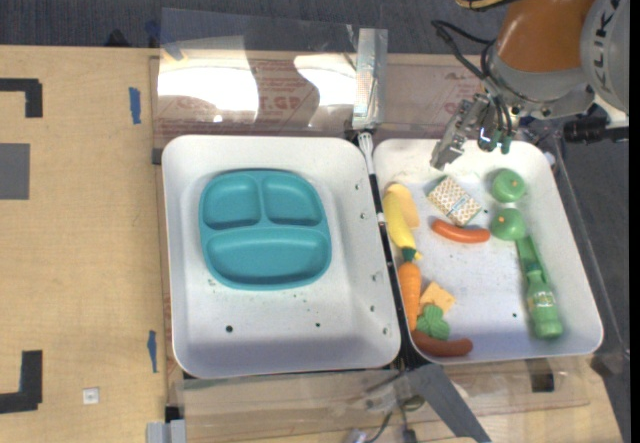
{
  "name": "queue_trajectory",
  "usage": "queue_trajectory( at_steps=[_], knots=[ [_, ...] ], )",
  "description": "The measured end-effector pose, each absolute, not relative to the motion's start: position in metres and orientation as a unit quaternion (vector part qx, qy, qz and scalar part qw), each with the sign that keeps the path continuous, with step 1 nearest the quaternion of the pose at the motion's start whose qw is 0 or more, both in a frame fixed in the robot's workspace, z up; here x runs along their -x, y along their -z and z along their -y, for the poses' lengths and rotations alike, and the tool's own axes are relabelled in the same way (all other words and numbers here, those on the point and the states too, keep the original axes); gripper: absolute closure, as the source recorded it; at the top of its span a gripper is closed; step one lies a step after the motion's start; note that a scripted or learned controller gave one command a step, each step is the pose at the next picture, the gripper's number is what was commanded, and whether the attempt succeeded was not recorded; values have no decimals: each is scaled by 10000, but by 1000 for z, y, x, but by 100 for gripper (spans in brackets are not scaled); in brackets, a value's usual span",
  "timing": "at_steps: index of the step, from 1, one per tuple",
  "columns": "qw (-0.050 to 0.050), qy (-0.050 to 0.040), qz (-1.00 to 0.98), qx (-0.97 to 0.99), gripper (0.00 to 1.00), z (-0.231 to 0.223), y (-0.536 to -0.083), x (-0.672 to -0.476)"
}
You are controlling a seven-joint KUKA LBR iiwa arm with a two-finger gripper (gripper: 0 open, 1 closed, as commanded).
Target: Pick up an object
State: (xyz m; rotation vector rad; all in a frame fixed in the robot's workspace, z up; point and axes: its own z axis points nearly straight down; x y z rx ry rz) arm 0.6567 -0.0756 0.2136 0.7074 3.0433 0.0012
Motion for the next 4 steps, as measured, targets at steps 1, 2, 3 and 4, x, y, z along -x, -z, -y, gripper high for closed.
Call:
queue_trajectory(
  at_steps=[1, 2, 3, 4],
  knots=[
    [10, 1, -10000, 96, 100, 134, -156, -619],
    [26, -1, -9999, 108, 0, 133, -157, -620],
    [60, 2, -9999, -146, 0, 97, -90, -630],
    [24, 7, -9999, 101, 0, 153, -90, -607]
  ],
)
